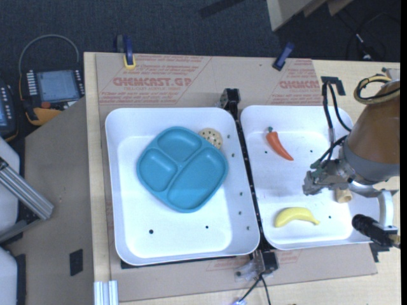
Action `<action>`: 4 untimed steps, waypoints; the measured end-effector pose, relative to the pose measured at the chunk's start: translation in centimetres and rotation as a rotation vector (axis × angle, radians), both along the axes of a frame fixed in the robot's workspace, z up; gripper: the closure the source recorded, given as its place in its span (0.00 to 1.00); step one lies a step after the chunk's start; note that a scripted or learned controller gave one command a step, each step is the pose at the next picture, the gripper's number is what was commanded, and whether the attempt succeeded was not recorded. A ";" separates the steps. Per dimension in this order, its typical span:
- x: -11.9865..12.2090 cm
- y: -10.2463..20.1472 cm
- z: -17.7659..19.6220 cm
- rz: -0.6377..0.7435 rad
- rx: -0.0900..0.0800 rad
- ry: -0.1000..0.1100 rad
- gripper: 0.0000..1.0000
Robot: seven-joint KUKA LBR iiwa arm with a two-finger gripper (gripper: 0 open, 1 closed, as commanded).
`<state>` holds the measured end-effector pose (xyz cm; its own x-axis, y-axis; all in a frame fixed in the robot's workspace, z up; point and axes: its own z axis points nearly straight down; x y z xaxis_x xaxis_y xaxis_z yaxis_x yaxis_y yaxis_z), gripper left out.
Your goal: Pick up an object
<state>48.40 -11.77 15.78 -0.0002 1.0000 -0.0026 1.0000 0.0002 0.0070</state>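
Banana (296,217) is the nearest object to the hand (316,182); it lies in the right bin (299,240), near the front wall, below and a little left of the hand, and nothing touches it. You can see it is yellow, smooth and curved, with both ends pointing to the front. In the same bin, toward the back, you find a carrot (278,145): orange, narrow, pointed at one end, with a small green top, lying at a slant. A small pale piece (344,196) sits just beside the hand on its right; I cannot tell what it is.

The hand is dark grey metal and hangs over the middle of the right bin. Whether it is wide or narrow I cannot tell from this angle, and you see nothing held in it.

The left bin (127,234) holds a blue plate (182,168) of smooth plastic, rounded and divided into three compartments. A round, pale cookie (210,136) with dark spots lies at the plate's back edge, partly hidden by it.

Both bins are shallow, white and glossy, with rounded corners. They stand side by side on a table (191,75) covered with brown cardboard with red print.
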 end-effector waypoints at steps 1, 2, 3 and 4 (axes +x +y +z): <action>0.2 0.0 5.2 0.001 0.000 0.000 1.00; 2.3 4.1 6.1 0.005 0.003 0.003 1.00; 5.4 7.9 6.8 0.005 0.003 0.003 1.00; 8.0 13.1 7.7 0.007 0.004 0.003 1.00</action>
<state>56.38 1.35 23.45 -0.0068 1.0000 0.0012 1.0000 0.0068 0.0043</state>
